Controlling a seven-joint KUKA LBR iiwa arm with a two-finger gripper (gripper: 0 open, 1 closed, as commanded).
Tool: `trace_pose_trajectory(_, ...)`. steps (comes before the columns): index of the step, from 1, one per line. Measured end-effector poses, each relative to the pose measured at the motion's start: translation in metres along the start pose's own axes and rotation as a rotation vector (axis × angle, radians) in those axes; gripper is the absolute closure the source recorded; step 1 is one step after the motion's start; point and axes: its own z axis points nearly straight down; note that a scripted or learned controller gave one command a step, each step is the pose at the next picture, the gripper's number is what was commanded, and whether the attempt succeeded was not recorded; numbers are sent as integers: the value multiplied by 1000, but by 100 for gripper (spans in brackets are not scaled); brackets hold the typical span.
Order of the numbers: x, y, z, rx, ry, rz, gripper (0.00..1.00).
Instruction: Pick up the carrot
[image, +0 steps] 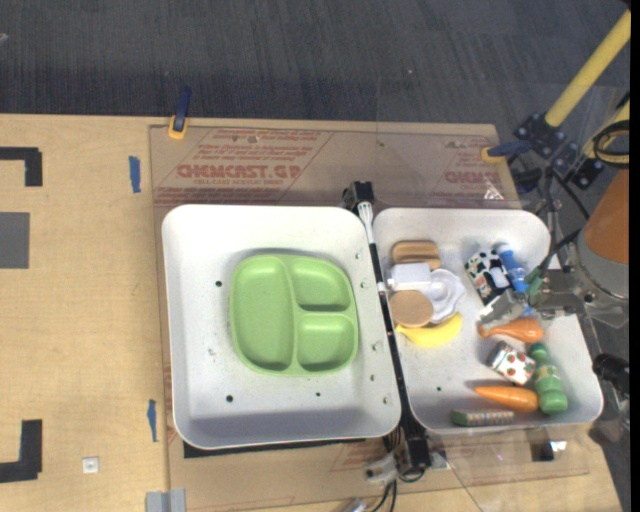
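Two orange carrot-like pieces lie in the right bin (575, 345). One carrot (505, 397) lies flat near the bin's front wall, its green top (552, 402) pointing right. A second orange piece (517, 330) sits higher up, just under my gripper (535, 300). The gripper reaches in from the right edge over the bin's right half and hangs close above that upper orange piece. Whether it touches the piece is unclear. The arm's orange band (612, 230) shows at the right edge.
The right bin also holds a brown bun (414, 252), a white cup (435, 285), a tan disc (410, 307), a yellow piece (437, 332), a black-and-white item (486, 270), a red-and-white block (510, 363) and a dark strip (482, 417). A green divided plate (295, 312) sits in the left bin (190, 330).
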Motion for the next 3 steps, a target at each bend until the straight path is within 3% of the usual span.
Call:
trace_pose_trajectory(1, -8, 12, 103, -7, -3, -152, 0)
trace_pose_trajectory(2, -29, 81, 110, -12, -1, -19, 0)
trace_pose_trajectory(3, -41, 64, 109, -13, 13, -243, 0)
